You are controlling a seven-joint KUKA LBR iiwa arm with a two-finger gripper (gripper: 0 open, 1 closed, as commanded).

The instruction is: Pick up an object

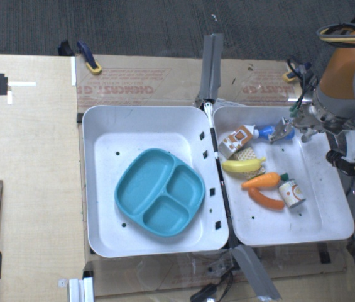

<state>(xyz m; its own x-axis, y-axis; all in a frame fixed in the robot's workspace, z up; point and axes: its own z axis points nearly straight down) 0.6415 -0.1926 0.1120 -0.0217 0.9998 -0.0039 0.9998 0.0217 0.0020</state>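
End effector (284,133) low over right bin (328,231) back edge, beside blue object (266,131); grip state unclear. Banana (243,165), carrot (262,180), carton (236,141), small can (291,193) nearby. Teal divided plate (159,192) in left bin (102,187).

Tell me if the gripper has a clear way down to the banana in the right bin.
Probably yes. The gripper sits above the right bin, and the banana lies uncovered, though a small carton and a carrot crowd it closely.
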